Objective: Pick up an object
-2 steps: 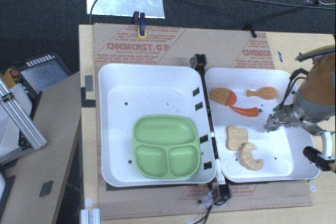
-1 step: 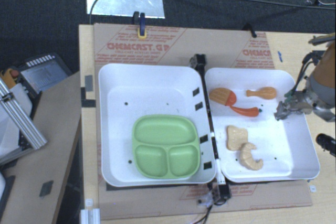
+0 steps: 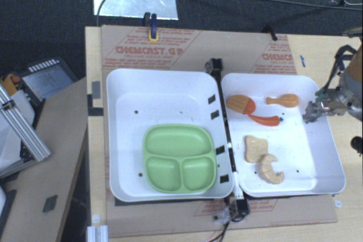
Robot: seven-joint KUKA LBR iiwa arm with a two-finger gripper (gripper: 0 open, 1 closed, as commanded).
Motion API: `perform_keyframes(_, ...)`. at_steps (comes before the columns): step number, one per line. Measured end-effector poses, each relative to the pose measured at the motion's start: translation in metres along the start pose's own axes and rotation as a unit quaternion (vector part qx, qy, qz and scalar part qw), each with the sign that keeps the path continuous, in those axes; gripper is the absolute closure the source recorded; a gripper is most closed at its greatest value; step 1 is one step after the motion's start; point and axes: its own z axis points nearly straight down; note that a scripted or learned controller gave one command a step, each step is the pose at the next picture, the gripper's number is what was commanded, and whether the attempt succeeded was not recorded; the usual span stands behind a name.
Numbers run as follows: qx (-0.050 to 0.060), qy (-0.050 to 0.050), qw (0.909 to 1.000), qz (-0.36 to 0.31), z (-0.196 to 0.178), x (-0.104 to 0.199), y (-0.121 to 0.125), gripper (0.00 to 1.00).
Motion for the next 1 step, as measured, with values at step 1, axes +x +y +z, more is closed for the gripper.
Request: perform_keyframes(1,-0.001,-0.001,1.0000,0.000,-0.0609,-0.0080,-0.0023,1.00)
